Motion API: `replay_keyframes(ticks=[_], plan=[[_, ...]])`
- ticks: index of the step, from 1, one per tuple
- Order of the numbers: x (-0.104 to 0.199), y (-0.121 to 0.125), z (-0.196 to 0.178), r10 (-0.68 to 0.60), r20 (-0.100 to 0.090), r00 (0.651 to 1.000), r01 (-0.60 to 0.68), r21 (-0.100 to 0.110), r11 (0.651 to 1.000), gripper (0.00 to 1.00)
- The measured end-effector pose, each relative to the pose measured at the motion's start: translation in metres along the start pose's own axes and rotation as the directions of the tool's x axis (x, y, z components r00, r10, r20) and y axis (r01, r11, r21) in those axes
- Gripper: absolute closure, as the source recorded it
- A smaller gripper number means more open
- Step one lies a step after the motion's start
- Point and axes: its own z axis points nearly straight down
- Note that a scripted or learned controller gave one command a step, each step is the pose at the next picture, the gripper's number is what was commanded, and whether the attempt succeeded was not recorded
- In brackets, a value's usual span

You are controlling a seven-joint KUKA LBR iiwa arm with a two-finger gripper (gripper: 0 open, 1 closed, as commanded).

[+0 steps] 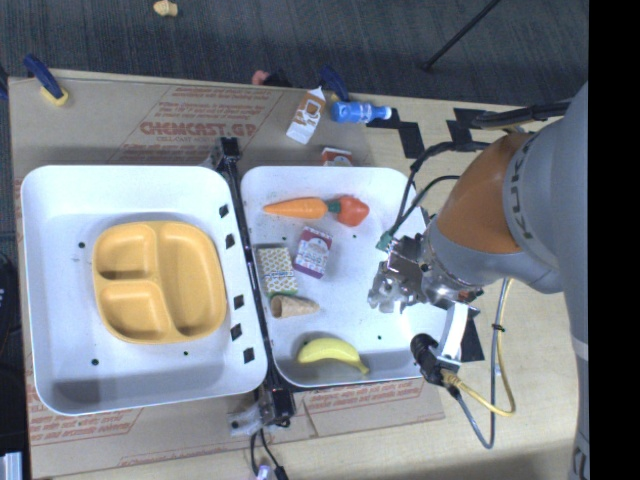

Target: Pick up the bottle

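Tool (392, 290) grip unclear, over right bin (395, 183); one bottle (357, 113) outside; one banana (332, 353).

You are looking at an evenly lit scene, bright without being harsh, the light falling from overhead. The two white bins (130, 183) come close to washing out along their floors, with soft grey shading at the rounded corners and a darker patch in the left bin's near-left corner. The yellow tray (160, 278) shows gentle shadow in its compartments. The arm (500, 218) carries a mild sheen on its orange band. Detail is soft and slightly grainy overall; small print on the cardboard and packets blurs. The floor beyond the bench's far edge reads dark.
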Motion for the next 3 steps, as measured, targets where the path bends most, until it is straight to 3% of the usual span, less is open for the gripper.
replay_keyframes(ticks=[1,2,3], plan=[[0.000,0.000,0.001,-0.137,-0.002,0.991,0.137,0.002,0.991,1.00],[-0.003,0.002,-0.008,-0.053,0.001,0.999,0.053,-0.004,0.999,1.00],[0.001,0.000,-0.014,-0.105,0.001,0.994,0.105,-0.006,0.994,1.00]])
